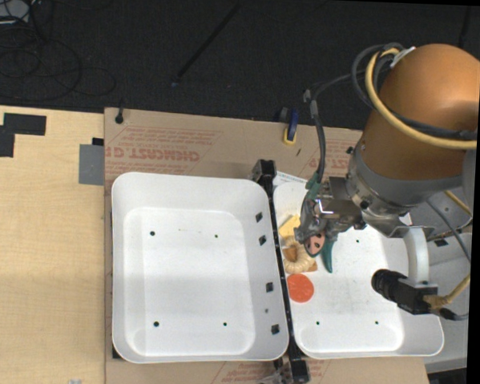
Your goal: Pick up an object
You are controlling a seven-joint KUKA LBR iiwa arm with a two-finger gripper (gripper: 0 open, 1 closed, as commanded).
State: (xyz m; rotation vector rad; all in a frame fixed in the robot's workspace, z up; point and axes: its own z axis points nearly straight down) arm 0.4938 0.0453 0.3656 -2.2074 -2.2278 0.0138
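My gripper (311, 237) hangs over the left part of the right bin (377, 339), low above a small pile of objects. Under and beside it lie a yellow piece (287, 227), a tan bread-like piece (296, 261), a thin green piece (328, 254) and a small pinkish thing (315, 242) right at the fingertips. A round orange-red disc (301, 289) sits just in front of the pile. The arm's large orange and grey body hides the bin's far right part.
The left bin (134, 222) lies beside the right one, with a black divider with clips (270, 261) between them. A black cylindrical part (399, 289) of the arm reaches over the right bin's near right side. Cables hang by the wrist.
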